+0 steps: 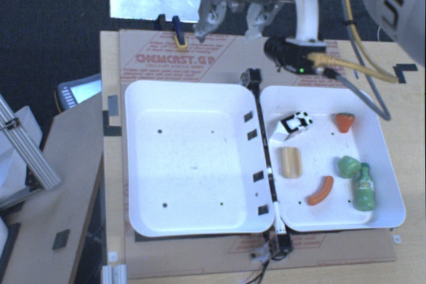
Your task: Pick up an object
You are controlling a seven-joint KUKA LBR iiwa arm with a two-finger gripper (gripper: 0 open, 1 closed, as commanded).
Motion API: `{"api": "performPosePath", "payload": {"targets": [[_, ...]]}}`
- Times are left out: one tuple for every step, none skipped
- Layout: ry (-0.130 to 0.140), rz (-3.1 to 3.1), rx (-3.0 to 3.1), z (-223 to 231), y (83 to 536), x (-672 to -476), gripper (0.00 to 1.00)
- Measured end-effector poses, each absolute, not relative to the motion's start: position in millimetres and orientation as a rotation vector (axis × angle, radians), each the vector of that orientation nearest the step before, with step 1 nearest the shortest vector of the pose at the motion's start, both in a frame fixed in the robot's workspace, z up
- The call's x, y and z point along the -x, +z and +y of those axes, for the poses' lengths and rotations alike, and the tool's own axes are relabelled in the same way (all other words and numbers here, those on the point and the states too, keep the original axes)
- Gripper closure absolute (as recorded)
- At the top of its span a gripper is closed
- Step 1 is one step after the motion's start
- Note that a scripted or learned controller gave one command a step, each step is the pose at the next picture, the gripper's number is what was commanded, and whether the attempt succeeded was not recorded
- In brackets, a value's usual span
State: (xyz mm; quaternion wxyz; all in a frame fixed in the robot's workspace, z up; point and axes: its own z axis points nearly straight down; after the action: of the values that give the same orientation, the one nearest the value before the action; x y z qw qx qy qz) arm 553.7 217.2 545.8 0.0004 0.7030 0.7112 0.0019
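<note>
My gripper (229, 20) hangs high above the far edge of the bins, its two fingers (208, 15) spread apart with nothing between them. The right bin (383, 143) holds several objects: a black-and-white toy (295, 124) near the divider, a tan block (290, 161), an orange sausage (319, 190), a red-orange strawberry-like piece (344, 122), a green lump (348, 166) and a green bottle (364, 188). All lie well below and to the right of the gripper.
The left bin (193, 156) sits beside the right one, split by a black clip strip (261, 149). Both rest on a cardboard sheet (173, 60). Yellow and grey cables (353, 70) run along the back right. A metal rail (23, 143) lies at the left.
</note>
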Motion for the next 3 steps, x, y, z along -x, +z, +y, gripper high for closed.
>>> {"api": "performPosePath", "payload": {"targets": [[0.011, 2.239, -2.201, 218, 557, -553.8, 1.0], [0.009, 2.241, -2.2, 217, 557, -553.9, 0.0], [0.014, 2.245, -2.194, 218, 569, -554.0, 1.0]]}}
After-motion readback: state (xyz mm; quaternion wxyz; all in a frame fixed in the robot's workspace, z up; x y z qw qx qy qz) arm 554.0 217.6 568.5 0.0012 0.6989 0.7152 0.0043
